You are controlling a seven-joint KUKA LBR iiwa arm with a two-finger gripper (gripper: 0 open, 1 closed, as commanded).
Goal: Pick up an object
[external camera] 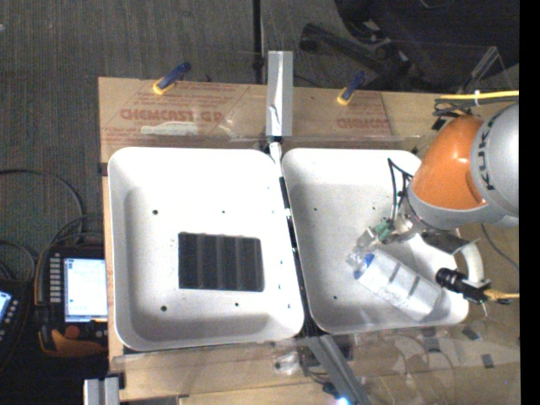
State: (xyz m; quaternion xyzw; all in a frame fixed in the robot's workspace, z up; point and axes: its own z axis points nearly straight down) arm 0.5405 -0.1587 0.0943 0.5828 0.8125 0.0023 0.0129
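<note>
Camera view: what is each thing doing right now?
Arm: reaching in over the right bin.
Gripper: low inside the right bin, near its front right part.
Black ridged block: lying flat in the middle of the left bin.
Left bin: sitting flat on the bench.
Right bin: sitting flat, touching the left bin.

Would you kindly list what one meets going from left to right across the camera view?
Handheld screen on the floor → left bin → dark ribbed tray → right bin → claw → orange band on the arm.
</note>
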